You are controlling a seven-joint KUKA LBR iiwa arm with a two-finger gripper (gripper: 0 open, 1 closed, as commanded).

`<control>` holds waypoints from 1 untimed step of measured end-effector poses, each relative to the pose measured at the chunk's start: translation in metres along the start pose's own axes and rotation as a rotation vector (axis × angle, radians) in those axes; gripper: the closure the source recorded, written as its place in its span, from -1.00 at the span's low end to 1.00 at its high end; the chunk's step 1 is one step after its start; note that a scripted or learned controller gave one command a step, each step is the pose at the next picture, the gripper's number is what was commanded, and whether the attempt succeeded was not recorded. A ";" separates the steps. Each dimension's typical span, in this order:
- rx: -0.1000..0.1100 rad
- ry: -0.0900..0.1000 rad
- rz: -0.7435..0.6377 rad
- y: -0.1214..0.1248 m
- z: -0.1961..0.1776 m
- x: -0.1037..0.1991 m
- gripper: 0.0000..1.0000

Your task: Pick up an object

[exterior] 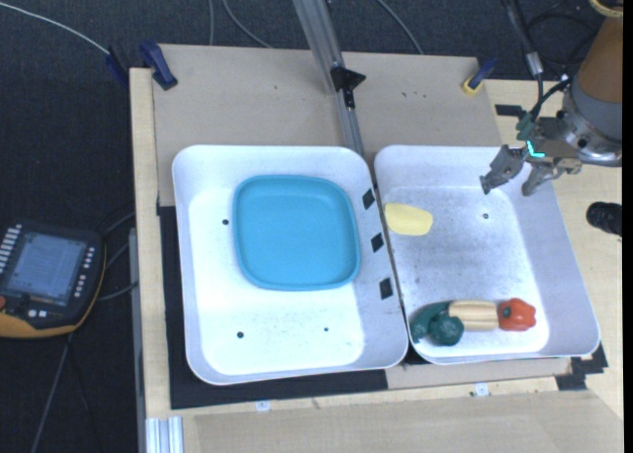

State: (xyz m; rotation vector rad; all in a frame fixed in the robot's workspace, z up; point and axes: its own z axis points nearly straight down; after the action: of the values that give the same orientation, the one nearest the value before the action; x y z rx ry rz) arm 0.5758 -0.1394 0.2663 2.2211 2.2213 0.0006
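Note:
My gripper (516, 176) hangs over the far right part of the right bin (554, 243), fingers spread open with nothing between them. A pale yellow object (407, 220) lies at the bin's left side near the divider. Along the bin's near edge sit a dark green object (437, 326), a tan cylinder (475, 316) and a red object (516, 315), touching in a row. All of these lie well below and left of the gripper.
The left bin (198, 273) holds a light blue square plate (296, 231). A metal pole (315, 16) slants in above the bins' divider. Blue and yellow clamps sit at the bench's far corners. A handheld pendant (45, 273) lies off the bench at left.

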 end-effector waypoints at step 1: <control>0.000 0.000 0.000 0.000 0.000 0.000 -1.00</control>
State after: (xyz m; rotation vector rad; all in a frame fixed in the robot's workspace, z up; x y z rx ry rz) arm 0.5758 -0.1395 0.2663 2.2211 2.2214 0.0005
